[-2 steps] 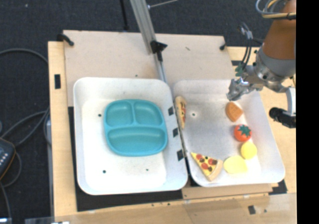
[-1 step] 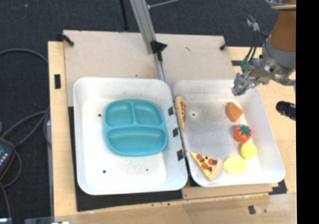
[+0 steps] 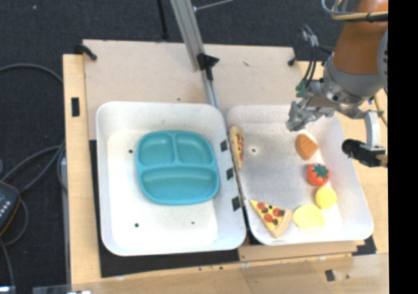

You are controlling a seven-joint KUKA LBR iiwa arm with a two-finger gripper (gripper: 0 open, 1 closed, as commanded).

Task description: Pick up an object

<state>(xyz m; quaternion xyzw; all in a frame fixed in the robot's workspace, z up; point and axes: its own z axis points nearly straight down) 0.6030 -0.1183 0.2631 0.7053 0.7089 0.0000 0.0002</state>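
I see my claw (image 3: 302, 118) above a glossy orange bread roll (image 3: 306, 146) in the right bin (image 3: 353, 221); its grip state I cannot tell.

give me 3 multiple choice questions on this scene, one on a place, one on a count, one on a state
1. Where is the pizza slice?
A. on the teal plate
B. right bin, near edge
C. left bin, far corner

2. How many compartments has the teal divided plate?
A. three
B. two
C. five

3. How does the pincer stand to the orange bread roll?
A. beside the teal plate, far from the roll
B. under it
C. above its far side, in the right bin

Answers: 1 B, it lies by the bin's near rim. 2 A, two small sections and one long. 3 C, it hangs just beyond the roll.
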